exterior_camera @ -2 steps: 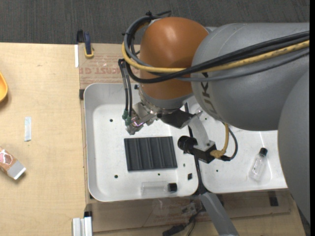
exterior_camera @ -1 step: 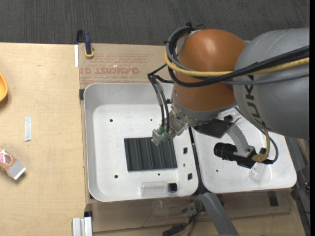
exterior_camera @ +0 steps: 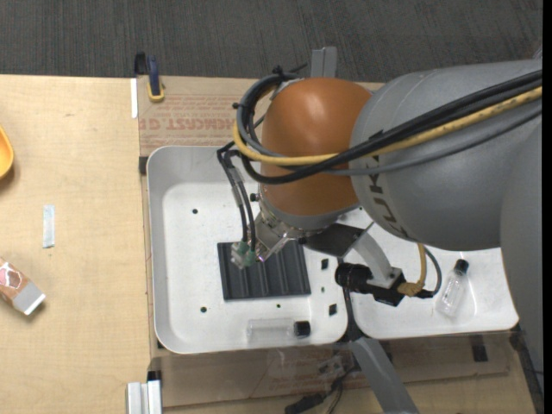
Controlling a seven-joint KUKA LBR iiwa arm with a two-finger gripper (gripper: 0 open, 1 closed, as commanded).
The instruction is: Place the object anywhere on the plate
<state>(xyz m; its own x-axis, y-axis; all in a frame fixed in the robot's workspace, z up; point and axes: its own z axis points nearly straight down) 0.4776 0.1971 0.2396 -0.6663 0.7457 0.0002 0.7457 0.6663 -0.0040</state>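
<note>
Camera view: the grey arm with its orange band [exterior_camera: 306,145] is reaching over the left white bin [exterior_camera: 172,231], hiding its gripper above the dark ribbed rectangular plate [exterior_camera: 276,279]; a clear vial [exterior_camera: 453,290] is lying in the right bin [exterior_camera: 483,313].

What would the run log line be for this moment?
arm: over left bin | dark ribbed plate: in left bin | clear vial: right bin | grasp: unseen

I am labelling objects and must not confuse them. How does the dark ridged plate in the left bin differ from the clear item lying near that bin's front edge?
The ridged plate is dark grey and opaque; the clear item is see-through with a small black end. The plate is broad, with parallel ridges; the clear item is narrow and smooth. The arm covers the plate's upper edge; the clear item lies uncovered. Both rest flat in the left bin.
</note>
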